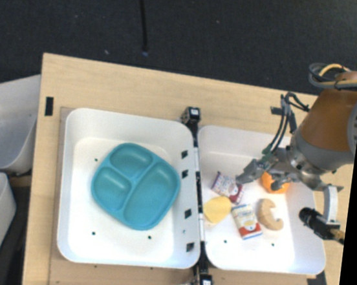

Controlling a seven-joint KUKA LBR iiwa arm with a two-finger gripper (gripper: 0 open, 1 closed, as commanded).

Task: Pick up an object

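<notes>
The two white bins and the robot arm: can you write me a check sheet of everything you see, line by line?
Surface: wooden bench bearing left bin and right bin, side by side.
Job's things: right bin holds an orange ball, yellow piece, small carton, tan curved piece, purple packet.
Clutter: blue divided plate in left bin.
Grippers: gripper over the orange ball; hold not clear.
Cables: dark cables along the arm.
Surroundings: dark floor.
</notes>
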